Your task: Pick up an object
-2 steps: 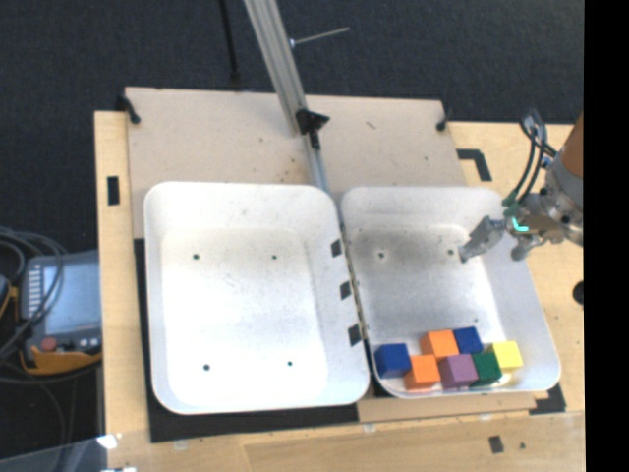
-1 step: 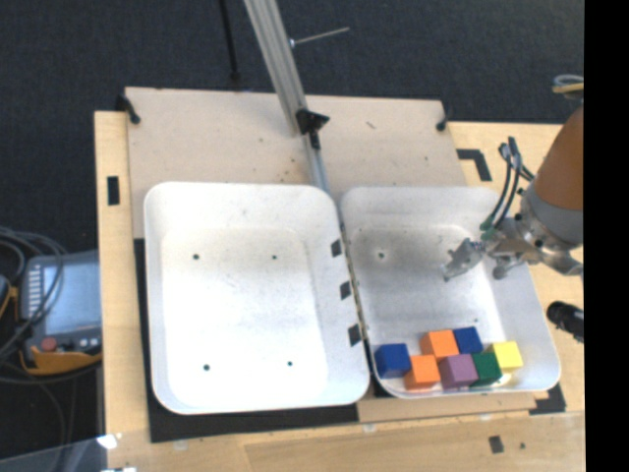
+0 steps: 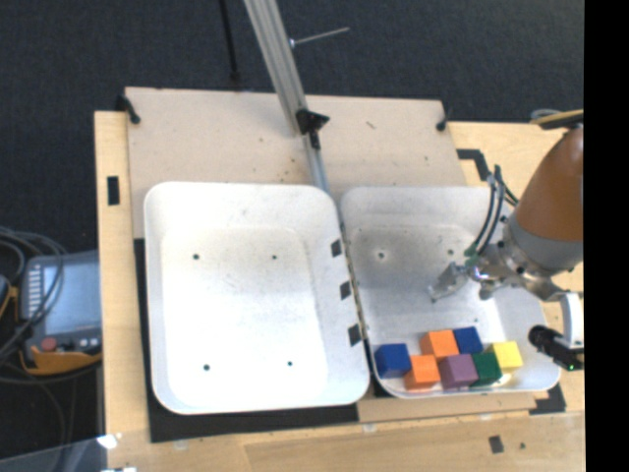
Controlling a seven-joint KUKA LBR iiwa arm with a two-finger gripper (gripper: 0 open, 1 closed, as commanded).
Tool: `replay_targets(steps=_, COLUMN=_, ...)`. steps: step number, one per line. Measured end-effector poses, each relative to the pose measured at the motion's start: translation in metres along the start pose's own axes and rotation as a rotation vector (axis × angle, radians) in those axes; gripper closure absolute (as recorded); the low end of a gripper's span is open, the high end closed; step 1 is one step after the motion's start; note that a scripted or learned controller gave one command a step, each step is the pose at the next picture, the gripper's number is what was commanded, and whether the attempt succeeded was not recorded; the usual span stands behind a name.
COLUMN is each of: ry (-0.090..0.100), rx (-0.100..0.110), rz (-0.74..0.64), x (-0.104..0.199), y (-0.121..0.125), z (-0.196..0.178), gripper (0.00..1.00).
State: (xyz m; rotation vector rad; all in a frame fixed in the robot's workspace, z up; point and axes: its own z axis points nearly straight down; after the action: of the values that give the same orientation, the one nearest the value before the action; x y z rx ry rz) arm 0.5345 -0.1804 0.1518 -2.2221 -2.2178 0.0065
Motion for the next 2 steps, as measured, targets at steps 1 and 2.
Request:
replay_targets(steps=1, ry=0.0, rx=-0.001, rz=0.001, x=-0.001, y=0.0, z=0.052, gripper=0.0)
replay_targets(steps=2, ry=0.001, rx=-0.011, rz=0.009, x=-0.001, y=0.002, z=0.038, gripper=1.0)
